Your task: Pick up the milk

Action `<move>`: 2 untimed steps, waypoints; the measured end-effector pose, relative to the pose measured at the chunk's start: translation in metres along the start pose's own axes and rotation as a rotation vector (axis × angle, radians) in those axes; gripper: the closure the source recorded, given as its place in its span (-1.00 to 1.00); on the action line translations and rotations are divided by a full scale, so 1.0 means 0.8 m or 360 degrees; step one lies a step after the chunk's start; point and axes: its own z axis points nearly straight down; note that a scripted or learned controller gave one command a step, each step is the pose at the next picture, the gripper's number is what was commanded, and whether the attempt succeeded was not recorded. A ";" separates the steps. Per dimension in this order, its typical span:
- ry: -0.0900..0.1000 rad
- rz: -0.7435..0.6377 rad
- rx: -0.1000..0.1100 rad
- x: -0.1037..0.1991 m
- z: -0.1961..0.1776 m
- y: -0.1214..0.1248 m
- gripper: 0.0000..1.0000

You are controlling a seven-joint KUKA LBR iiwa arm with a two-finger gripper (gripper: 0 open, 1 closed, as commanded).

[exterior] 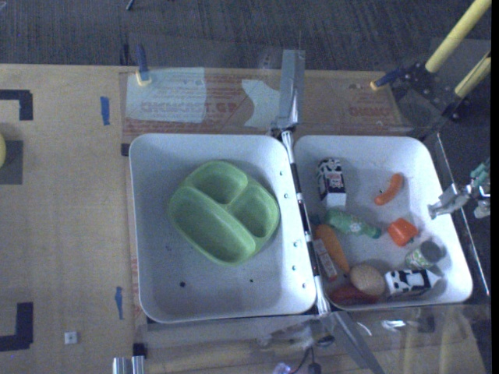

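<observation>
Now hovers with gripper (458, 199) at right bin's (437, 156) right rim, well apart from milk carton (331, 182) near its left wall, likely staging an approach; cannot tell grip state.

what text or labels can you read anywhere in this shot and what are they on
Nothing reads clearly enough to quote.
Red print on the cardboard strip behind the left bin: blurred.
Red print on the cardboard behind the right bin: blurred.
Cow-patterned milk carton: red patch, too small to read.
Second cow-patterned carton: no legible text.
</observation>
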 end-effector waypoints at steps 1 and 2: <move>0.0000 0.0103 0.0000 0.065 0.110 0.041 -1.00; -0.0003 0.0211 -0.0007 0.053 0.215 0.144 -1.00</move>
